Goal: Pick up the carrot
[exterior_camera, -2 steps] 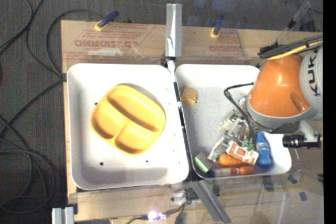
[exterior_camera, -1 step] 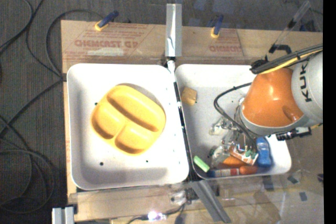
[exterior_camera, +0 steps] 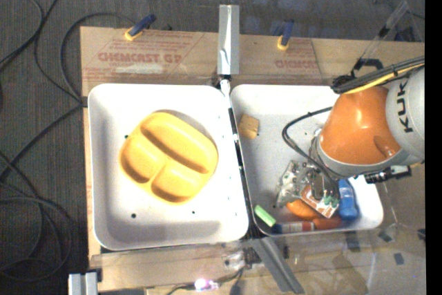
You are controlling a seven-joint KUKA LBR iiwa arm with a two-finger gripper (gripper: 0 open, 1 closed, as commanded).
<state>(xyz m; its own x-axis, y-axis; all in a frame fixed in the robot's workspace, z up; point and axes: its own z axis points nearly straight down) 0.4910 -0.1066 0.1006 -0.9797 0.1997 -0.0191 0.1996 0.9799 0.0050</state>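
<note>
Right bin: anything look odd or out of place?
Nothing damaged or spilled. The items are crowded into the right white bin's near corner: orange carrot, blue object, green-capped marker. A small tan block sits apart by the divider.

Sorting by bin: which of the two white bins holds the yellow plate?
The left bin: the yellow divided plate lies in it; the right bin holds small items.

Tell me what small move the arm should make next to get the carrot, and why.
Probably a short, slow descent. The hand hangs right above the carrot in the right bin, with a blue toy and a green marker crowded beside it.
</note>
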